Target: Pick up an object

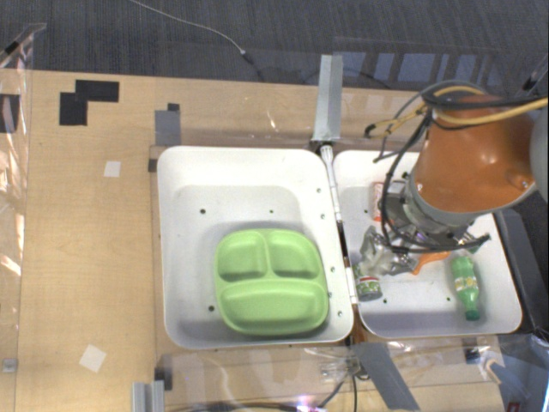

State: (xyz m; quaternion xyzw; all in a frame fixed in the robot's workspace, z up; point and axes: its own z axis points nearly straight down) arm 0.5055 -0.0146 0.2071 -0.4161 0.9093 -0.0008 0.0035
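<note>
While the gripper (383,260) hovers left of the green bottle (464,286), grip unclear, it must descend and close.

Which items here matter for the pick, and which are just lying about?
In play:
claw, low in the right white bin
green plastic bottle
orange object beside the claw

Lying about:
green divided plastic plate
left white bin
</note>
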